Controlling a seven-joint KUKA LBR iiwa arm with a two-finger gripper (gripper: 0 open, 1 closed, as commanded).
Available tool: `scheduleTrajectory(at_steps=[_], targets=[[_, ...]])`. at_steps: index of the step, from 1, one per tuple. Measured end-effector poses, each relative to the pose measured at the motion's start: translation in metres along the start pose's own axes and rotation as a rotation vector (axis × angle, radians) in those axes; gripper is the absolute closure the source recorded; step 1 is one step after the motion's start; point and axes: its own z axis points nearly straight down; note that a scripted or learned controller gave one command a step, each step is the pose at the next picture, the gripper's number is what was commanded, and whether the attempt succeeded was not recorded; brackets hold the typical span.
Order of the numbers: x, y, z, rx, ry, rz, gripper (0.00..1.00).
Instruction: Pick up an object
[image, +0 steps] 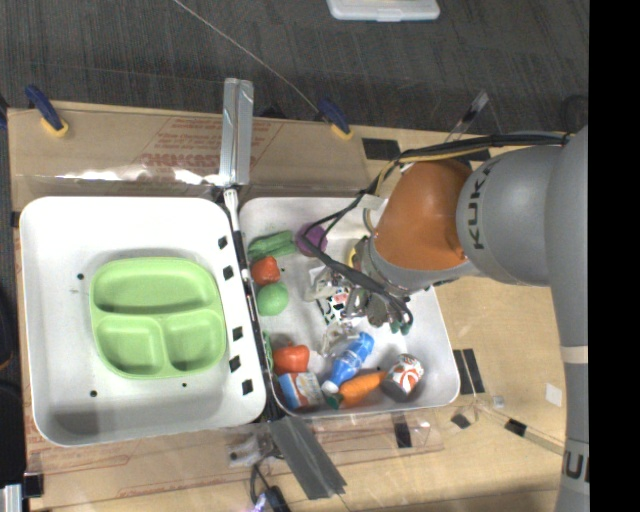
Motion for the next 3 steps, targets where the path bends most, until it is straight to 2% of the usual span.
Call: scheduleTrajectory(at_steps=[1, 2, 3], targets=[[-0.001, 0.03, -0.003, 0.024, -0.007, 0.156, 0.0], [-0.003, 0.034, -0.014, 0.019, -0.01, 0.15, 1.0], [-0.043, 0.088, -0.179, 0.002, -0.016, -0.02, 1.0]])
